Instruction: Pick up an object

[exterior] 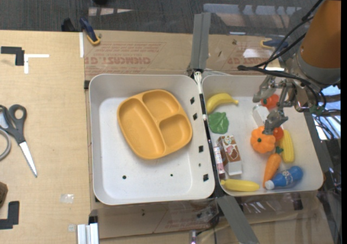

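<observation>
- My pincer hangs over the right bin, its tips just above the toy pumpkin; I cannot tell how wide it stands.
- The pumpkin lies mid-bin, touching a corn cob on its right and a carrot on its near side.
- A blue bottle lies at the near right corner.
- Two bananas: one far left, one near.
- A green leaf and a small carton lie along the left wall.
- The left bin carries an orange divided plate.
</observation>
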`<state>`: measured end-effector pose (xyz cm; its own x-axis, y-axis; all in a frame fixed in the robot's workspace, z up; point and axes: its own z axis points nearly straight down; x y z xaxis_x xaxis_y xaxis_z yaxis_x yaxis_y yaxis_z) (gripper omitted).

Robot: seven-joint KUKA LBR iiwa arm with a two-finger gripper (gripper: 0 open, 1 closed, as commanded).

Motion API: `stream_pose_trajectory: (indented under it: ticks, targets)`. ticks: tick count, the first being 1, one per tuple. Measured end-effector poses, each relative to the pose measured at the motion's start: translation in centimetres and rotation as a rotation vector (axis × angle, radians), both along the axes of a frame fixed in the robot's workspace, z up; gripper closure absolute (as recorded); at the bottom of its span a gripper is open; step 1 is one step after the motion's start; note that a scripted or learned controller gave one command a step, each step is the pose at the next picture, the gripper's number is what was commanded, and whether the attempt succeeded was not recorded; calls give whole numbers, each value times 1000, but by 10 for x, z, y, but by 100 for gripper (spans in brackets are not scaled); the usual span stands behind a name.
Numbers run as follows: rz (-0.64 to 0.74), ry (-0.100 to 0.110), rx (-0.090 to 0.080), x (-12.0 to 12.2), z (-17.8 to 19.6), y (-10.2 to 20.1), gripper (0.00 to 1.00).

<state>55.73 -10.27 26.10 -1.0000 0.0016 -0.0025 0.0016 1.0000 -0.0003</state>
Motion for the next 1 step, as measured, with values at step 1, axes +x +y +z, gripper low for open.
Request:
stream_pose_trajectory:
  ticks: [1]
  targets:
    - [74,0,0,39,-140,-14,0]
